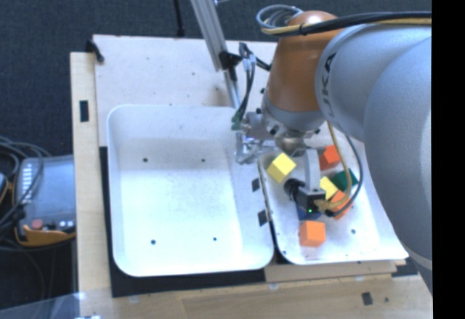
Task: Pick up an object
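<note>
1. You've got the big grey arm with its orange band [298, 70] reaching in over the shallow white right-hand bin [367, 234], covering much of it.
2. Beside that bin, to its left and touching along the shared edge, sits the shallow white left-hand bin [174, 187].
3. Over the right-hand bin's near-left part hangs the two-finger gripper [280, 165], and you can see a yellow cube [281, 167] right at its tip; whether it is actually pinched, I cannot tell.
4. Toward the right-hand bin's front lies an orange cube [312, 233]; behind it cluster a second yellow block [328, 187], a green piece [344, 178] and another orange block [330, 157].
</note>
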Action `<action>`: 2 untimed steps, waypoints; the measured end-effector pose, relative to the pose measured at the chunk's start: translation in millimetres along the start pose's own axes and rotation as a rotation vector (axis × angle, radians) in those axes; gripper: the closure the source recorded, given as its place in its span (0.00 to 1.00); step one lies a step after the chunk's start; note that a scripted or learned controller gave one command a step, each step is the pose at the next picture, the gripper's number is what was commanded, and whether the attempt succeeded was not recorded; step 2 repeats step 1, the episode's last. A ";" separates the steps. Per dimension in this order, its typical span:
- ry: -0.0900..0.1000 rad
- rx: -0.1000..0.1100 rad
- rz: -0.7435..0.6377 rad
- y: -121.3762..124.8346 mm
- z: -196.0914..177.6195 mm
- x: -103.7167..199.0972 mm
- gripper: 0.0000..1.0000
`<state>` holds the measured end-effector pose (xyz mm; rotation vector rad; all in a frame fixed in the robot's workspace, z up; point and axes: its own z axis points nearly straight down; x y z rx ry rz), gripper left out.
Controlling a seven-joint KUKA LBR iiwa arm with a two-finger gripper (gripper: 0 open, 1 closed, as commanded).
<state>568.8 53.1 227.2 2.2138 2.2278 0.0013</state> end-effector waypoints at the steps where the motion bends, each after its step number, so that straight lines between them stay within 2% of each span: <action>1: 0.001 -0.001 0.000 27.3 -1.9 40.2 1.00; 2: 0.001 -0.001 0.000 27.3 -1.9 40.2 1.00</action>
